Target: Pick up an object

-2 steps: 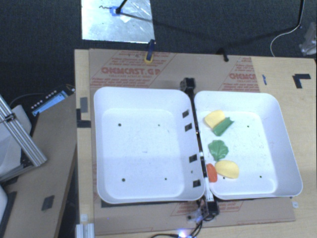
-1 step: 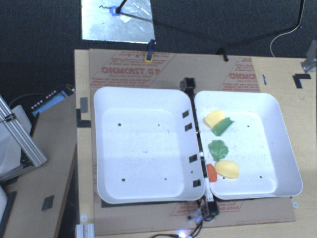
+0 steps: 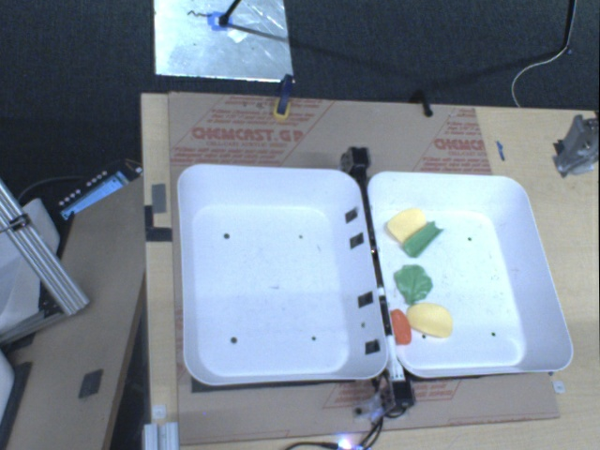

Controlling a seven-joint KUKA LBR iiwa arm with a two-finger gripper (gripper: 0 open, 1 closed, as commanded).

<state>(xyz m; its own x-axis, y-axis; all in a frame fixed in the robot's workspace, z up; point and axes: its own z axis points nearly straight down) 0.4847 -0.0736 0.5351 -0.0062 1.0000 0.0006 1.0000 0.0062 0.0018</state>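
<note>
The right bin (image 3: 525, 251) holds several small items along its left side. A yellow piece (image 3: 404, 223) lies at the top with a long green piece (image 3: 425, 238) leaning against it. Below them is a leafy green piece (image 3: 412, 280), then another yellow piece (image 3: 430, 320) touching a small orange-red piece (image 3: 400, 327) by the bin's left wall. My gripper (image 3: 577, 146) shows as a grey metal shape at the right edge, above the bench and well away from the bin's items, with nothing visible in it.
The left bin (image 3: 272, 181) sits beside the right one, joined by a black hinge strip (image 3: 370, 251). A cardboard sheet (image 3: 309, 125) lies under both bins. A shiny metal plate (image 3: 223, 26) is at the back left and a white cable (image 3: 548, 54) at the back right.
</note>
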